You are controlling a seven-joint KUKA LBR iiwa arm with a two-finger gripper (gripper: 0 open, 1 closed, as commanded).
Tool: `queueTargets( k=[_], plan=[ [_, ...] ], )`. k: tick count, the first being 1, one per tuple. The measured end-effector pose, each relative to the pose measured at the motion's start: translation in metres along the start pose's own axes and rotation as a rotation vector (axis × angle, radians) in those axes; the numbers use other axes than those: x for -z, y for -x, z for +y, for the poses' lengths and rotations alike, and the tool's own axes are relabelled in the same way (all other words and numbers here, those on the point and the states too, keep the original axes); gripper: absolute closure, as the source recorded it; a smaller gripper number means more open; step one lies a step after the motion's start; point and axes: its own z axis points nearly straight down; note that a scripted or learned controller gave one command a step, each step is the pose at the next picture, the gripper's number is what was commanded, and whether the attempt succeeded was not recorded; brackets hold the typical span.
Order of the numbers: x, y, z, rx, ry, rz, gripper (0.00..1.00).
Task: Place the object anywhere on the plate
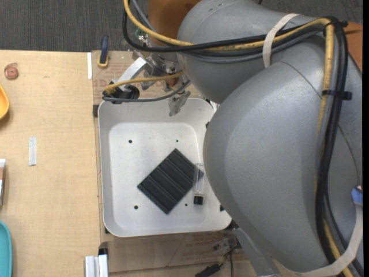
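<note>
Tan bench (52,154) w/ white bin (115,212). Ribbed black plate (168,180) lies flat, mid-bin; small clear object (199,186) touches its right edge. Probably light, stiff, slippery; grip across narrow sides. Gripper (176,100) near bin's far rim; opening can't be judged.

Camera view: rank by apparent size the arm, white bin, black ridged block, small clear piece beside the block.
1. arm, though it looms nearest the camera, so its rank is unsure
2. white bin
3. black ridged block
4. small clear piece
</note>
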Motion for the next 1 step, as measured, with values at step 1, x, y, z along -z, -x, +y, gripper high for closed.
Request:
queueTargets(
  k=[1],
  plan=[
    [0.0737, 0.0053, -0.0056, 0.065, 0.000, -0.002, 0.00]
  ],
)
